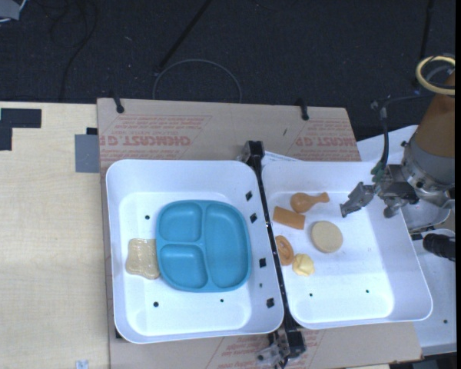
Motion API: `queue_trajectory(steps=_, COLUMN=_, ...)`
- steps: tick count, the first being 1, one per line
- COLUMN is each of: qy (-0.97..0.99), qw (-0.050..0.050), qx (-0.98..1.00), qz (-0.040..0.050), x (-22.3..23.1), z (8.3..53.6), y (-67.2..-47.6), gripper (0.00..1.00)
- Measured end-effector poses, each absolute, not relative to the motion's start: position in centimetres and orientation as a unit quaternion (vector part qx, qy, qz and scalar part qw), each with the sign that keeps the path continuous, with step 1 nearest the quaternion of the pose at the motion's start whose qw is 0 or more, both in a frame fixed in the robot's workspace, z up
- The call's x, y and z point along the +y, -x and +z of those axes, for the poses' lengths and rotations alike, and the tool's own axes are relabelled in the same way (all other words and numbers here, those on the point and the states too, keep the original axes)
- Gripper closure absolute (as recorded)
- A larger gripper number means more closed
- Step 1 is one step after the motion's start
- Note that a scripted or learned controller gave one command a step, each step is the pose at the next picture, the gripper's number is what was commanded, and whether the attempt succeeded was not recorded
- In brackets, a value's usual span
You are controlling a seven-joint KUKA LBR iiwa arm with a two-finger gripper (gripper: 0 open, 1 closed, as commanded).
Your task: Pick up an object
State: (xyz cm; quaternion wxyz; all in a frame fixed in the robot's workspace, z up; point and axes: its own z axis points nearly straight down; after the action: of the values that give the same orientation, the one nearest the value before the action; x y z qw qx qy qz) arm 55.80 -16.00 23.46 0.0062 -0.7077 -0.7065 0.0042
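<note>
I'm looking down on the bench point(46, 237) and the two white bins side by side. My gripper point(359, 198) hangs over the upper right part of the right bin point(403, 298), reaching in from the right, with the grey arm point(430, 160) and its orange band behind it. I see the fingers point(352, 204) pointing down and left toward the food pieces, but from this angle I cannot tell how far apart they are, and I see nothing between them. Just left of the fingers lies an orange drumstick-shaped piece point(310, 201); below it sits an orange block point(288, 219), and to the right of that a pale round disc point(326, 236). Lower left in the same bin are a small orange ring-like piece point(283, 249) and a yellow lump point(303, 264), close together. Over in the left bin point(131, 183) there's a blue divided plate point(202, 245), with a pale beige piece point(142, 258) touching its left edge.
</note>
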Motion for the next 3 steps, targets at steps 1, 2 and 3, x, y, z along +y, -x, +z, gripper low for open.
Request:
queue_trajectory(steps=1, qy=0.707, qw=0.001, qx=-0.707, qz=0.0008, x=-16.0, z=24.1, y=-56.0, gripper=0.00)
queue_trajectory(steps=2, qy=0.707, qw=0.003, qx=-0.708, qz=0.0018, x=-15.4, z=19.6, y=-56.4, gripper=0.00)
queue_trajectory(steps=3, qy=0.706, qw=0.004, qx=-0.708, qz=0.0021, x=-14.6, z=13.7, y=-57.1, gripper=0.00)
